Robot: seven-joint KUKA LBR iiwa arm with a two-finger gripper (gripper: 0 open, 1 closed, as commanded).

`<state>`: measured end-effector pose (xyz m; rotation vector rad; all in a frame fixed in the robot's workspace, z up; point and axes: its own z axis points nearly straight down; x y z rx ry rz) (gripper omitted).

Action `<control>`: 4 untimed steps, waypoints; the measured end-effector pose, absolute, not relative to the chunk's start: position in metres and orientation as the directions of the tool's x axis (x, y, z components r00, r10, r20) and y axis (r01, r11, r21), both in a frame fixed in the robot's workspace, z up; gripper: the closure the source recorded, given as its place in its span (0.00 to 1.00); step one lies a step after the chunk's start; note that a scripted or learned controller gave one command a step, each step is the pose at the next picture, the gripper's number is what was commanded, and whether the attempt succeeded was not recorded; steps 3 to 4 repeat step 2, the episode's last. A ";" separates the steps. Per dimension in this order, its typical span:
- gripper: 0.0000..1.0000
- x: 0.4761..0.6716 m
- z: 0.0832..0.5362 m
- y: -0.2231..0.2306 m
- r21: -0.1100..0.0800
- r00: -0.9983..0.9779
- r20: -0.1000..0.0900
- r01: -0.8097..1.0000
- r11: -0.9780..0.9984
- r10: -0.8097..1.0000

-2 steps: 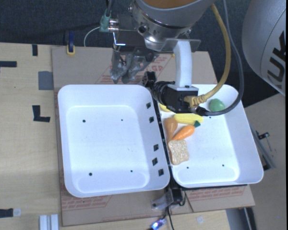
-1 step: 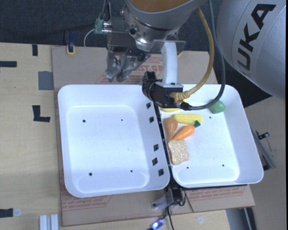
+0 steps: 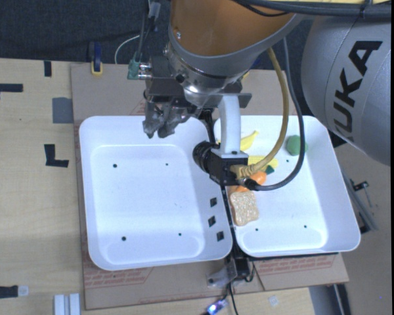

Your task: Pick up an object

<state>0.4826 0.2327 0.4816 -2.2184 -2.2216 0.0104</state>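
Bread slice (image 3: 244, 207) lies in right bin (image 3: 315, 238); nothing picked yet.
My hand (image 3: 160, 127) hangs above left bin (image 3: 102, 241); grip state unreadable; next, cross over and descend.

Upper part of the arm (image 3: 354, 64) cut off by the top and right edges, yellow item (image 3: 249, 140) and orange item (image 3: 261, 170) in the right bin (image 3: 328, 238) partly hidden behind the wrist hardware, kinds unclear
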 end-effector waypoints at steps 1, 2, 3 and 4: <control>1.00 0.495 0.537 0.234 0.003 -0.003 0.001 1.000 0.003 1.000; 1.00 0.495 0.543 0.234 -0.004 -0.003 -0.002 1.000 0.003 1.000; 1.00 0.495 0.543 0.234 -0.004 -0.003 -0.002 1.000 0.003 1.000; 1.00 0.495 0.543 0.234 -0.004 -0.003 -0.002 1.000 0.003 1.000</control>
